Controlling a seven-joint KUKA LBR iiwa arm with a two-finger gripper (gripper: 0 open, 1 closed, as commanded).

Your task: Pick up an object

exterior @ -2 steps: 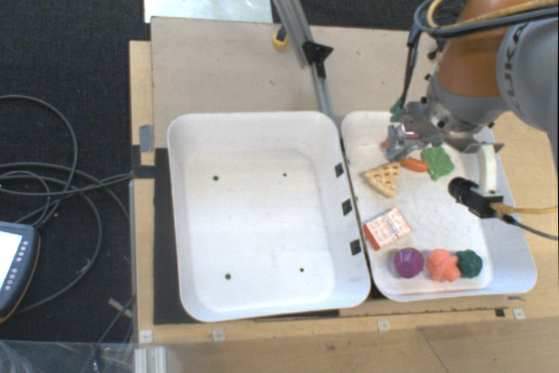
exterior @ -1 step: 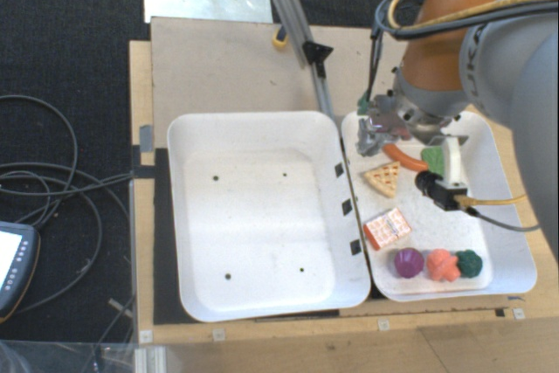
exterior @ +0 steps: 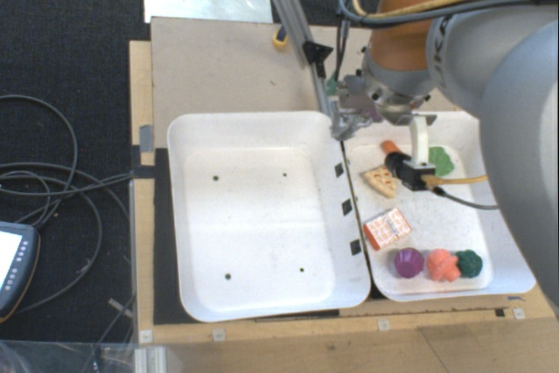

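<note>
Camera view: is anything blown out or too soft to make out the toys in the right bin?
In the camera view the left bin is bright, near washed out, with faint shadow along its walls; the arm, close to the lens, looks soft; the purple toy, orange toy and red-and-white box in the right bin read clearly, without glare.

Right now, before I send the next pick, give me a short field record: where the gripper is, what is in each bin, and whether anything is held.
gripper: at the far end of the seam between the two bins
held: no object seen in it
left bin: no loose objects visible
right bin: seven small objects
far group: small orange piece, light green piece, tan wedge
middle: red-and-white box
near row: purple piece, orange piece, dark green piece
</note>
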